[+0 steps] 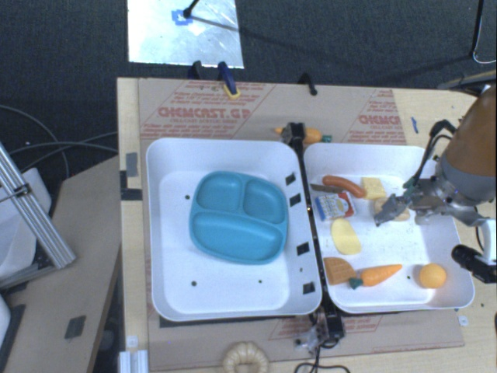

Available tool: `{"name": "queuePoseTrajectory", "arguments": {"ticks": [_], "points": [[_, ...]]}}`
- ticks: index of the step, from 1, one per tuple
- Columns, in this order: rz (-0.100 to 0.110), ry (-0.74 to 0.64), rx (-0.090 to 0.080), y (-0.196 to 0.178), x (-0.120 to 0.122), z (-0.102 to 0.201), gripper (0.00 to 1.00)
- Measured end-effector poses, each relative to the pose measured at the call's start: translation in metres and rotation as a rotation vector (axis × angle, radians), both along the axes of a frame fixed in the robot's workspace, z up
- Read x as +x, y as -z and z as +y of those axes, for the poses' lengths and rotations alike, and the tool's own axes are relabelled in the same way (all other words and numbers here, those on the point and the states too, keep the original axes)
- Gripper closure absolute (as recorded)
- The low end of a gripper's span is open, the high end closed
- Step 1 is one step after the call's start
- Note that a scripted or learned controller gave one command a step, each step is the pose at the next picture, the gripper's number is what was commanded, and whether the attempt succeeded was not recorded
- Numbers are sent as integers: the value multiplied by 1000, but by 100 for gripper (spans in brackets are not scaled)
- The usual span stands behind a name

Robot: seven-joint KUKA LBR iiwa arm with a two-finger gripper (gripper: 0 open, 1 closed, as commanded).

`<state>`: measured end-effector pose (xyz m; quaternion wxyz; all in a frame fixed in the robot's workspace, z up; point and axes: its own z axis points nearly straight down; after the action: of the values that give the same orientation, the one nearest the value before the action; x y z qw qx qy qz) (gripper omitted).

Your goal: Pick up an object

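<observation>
Gripper [386, 212] over right bin [443, 298], jaw state indeterminable.
Positioned at 3 o'clock of packet [332, 206], 12 o'clock of carrot [379, 274].

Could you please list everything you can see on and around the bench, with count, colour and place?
bins: two, white, side by side on the bench
divided plate: one, light blue, middle of the left bin
sausage: one, red-orange, top of the right bin
cheese slice: one, pale yellow, right of the sausage
packet: one, grey with red, below the sausage
oval piece: one, yellow, middle of the right bin
bread piece: one, brown, lower left of the right bin
carrot: one, orange, beside the bread piece
ball: one, orange, lower right corner
arm: one, grey with orange band, from the right
gripper: one, dark, low over the right bin
</observation>
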<state>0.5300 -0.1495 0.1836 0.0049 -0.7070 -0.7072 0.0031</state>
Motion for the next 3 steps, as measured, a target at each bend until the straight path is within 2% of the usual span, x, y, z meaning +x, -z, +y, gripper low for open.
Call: {"name": "queuePoseTrajectory", "arguments": {"ticks": [1, 3], "points": [[-13, -3, -2, -6, 3, 0, 0], [-8, -1, -1, 78, -1, 4, 0]]}}
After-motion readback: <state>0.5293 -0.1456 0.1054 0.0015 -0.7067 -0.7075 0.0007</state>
